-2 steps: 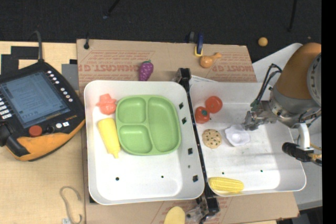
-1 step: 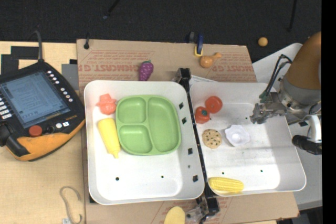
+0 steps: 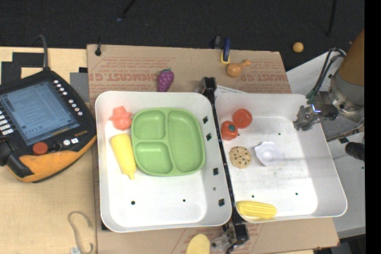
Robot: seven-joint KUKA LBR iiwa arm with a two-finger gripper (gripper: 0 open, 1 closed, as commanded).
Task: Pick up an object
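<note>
My gripper [image 3: 305,118] hangs at the right bin's far right edge, with the grey wrist and orange band behind it. The right bin [image 3: 309,187] holds a red tomato-like toy [image 3: 242,118], a smaller red toy with a green top [image 3: 229,129], a cookie [image 3: 240,157], a small white cup [image 3: 268,153] and a corn cob [image 3: 256,209] at its front rim. All of them lie well left of the gripper. Nothing shows between its fingers.
The left bin [image 3: 155,205] holds a green divided plate [image 3: 168,141], a yellow toy [image 3: 124,154] and a pink toy [image 3: 120,118]. Purple grapes [image 3: 165,79] and an orange pear-like toy [image 3: 236,68] lie on cardboard behind. A teach pendant [image 3: 41,122] sits left.
</note>
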